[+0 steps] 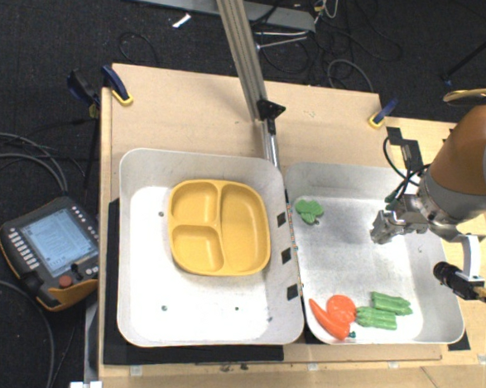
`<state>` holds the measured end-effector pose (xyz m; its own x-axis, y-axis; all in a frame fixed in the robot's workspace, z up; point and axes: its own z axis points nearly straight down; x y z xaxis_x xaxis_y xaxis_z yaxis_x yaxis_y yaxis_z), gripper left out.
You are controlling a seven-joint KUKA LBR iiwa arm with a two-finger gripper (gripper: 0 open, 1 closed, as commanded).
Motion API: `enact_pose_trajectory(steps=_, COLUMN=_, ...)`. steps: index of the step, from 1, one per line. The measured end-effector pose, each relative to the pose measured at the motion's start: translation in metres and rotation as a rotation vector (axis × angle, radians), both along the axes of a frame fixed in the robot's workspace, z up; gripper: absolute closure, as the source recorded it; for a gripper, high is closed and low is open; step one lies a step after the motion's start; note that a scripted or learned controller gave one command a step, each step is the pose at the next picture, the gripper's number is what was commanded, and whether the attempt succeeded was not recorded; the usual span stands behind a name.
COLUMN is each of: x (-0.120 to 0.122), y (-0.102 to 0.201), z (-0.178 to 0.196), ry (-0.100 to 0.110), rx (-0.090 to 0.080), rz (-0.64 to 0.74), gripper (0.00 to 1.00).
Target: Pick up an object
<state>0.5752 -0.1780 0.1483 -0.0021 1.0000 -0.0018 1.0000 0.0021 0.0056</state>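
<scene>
Hovering over right bin (pixel 433 327): pincer (pixel 382 231), nothing held.

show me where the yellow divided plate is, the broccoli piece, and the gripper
yellow divided plate (pixel 220 227): camera view, on its central divider.
broccoli piece (pixel 309 210): camera view, on its green top.
gripper (pixel 382 232): camera view, at its tip.

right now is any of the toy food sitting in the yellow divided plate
No, the yellow divided plate in the left bin holds nothing, and the green toy, tomato, carrot and pea pods lie in the right bin.
</scene>
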Motion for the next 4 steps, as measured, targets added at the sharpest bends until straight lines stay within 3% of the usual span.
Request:
enact_pose_trajectory(steps=2, x=-0.004, y=0.006, z=0.100, ry=-0.001, rx=-0.001, rz=0.001, gripper=1.00)
enact_pose_trajectory(steps=4, x=0.024, y=0.102, z=0.082, ry=0.006, rx=0.003, rz=0.005, gripper=1.00)
